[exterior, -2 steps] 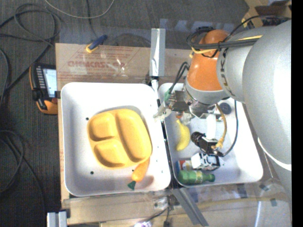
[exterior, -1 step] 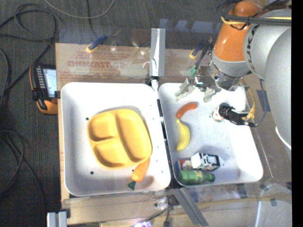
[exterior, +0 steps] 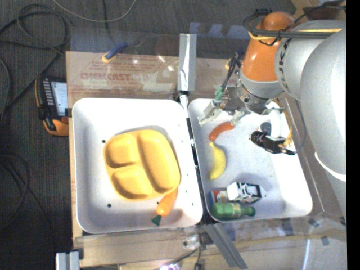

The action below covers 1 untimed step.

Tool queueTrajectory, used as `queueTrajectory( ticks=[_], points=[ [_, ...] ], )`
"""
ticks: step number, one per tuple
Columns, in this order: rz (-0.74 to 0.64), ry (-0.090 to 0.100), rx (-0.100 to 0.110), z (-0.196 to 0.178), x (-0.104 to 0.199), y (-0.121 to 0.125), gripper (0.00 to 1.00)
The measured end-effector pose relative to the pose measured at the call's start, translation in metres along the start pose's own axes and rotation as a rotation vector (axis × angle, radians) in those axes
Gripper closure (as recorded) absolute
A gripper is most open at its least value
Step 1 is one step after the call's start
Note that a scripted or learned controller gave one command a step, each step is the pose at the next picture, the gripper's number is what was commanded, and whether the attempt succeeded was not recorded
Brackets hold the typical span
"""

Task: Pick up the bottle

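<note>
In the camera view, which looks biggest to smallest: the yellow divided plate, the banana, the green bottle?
1. Yellow divided plate, clearly largest.
2. Banana and green bottle look about alike in size; too close to rank.

left bin (exterior: 90, 117): holds a yellow plate (exterior: 140, 163) with three sections
carrot (exterior: 166, 205): at 5 o'clock from the plate, touching its edge
right bin (exterior: 292, 198): holds a banana (exterior: 217, 161); a chili (exterior: 221, 130) at 12 o'clock from the banana
</note>
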<state>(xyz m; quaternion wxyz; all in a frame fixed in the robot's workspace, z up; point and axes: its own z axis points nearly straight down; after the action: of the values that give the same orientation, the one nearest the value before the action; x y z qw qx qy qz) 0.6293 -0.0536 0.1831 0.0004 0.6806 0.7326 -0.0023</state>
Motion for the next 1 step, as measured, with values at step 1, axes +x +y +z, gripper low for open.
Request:
queueTrajectory(
  ticks=[1],
  points=[
    [-0.001, -0.002, 0.002, -0.0088, 0.0001, 0.0001, 1.00]
  ],
)
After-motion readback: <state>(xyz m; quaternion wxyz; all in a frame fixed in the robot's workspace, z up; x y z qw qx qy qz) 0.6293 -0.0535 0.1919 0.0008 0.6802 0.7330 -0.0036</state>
